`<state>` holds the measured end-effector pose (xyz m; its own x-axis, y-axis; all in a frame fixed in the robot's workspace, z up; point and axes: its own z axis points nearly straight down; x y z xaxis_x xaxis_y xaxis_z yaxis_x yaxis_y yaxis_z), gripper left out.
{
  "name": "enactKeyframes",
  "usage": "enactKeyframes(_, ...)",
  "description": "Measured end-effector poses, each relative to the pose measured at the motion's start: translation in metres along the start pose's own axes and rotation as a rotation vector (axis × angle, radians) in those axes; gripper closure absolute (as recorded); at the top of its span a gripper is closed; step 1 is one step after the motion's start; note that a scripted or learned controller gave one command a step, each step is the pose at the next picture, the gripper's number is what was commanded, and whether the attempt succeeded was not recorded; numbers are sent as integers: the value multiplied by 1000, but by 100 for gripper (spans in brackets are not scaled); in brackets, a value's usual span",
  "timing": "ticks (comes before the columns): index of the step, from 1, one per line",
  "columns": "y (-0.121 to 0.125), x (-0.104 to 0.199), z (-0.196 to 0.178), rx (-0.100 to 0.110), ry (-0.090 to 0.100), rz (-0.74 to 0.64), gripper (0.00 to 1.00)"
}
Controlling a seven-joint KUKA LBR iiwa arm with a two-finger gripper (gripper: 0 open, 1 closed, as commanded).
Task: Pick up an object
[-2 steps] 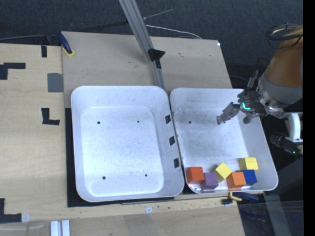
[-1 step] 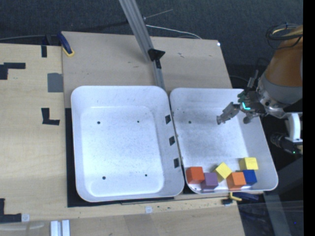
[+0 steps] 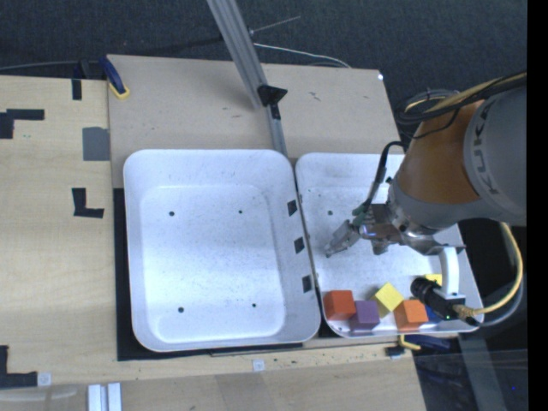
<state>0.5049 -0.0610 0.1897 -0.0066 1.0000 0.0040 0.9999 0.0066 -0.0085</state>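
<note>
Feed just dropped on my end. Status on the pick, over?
Gripper over the right bin, nothing between its fingers. Blocks clustered at that bin's near edge: red, purple, yellow, orange. Nothing blocking them.

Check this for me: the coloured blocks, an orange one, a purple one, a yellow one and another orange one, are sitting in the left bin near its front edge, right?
Not quite. The camera view shows the orange block, purple block, yellow block and second orange block in the right bin, not the left bin. They do sit near its front edge, below the claw.
</note>
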Motion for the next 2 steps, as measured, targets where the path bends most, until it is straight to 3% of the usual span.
enactKeyframes(1, -13, 61, -2, -5, -4, 5, 0)
enactKeyframes(2, -13, 61, -11, -4, -3, 4, 100)
